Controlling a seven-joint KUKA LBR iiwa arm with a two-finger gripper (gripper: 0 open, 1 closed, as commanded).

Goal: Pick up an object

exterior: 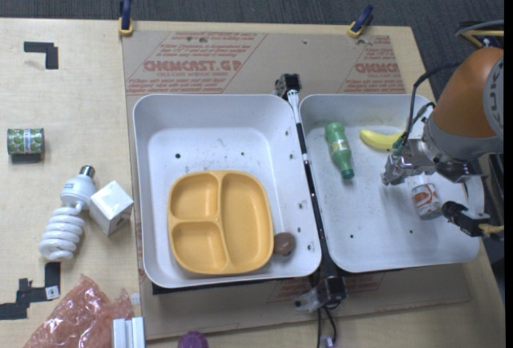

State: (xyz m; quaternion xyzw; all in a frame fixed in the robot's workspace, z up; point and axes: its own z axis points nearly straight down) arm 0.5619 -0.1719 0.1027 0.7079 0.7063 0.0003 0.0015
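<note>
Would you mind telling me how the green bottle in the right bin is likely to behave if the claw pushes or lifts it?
The green bottle lies on its side on the smooth floor of the right bin, so a sideways push would probably roll it. It looks small and slim, likely light. Its glossy round body may slip between fingers.

1. A green bottle (339, 149) lies on its side in the right bin, cap toward the front.
2. A yellow banana (378, 139) lies just beside it near the back wall.
3. A small white can (426, 200) with orange marking stands tilted further right.
</note>
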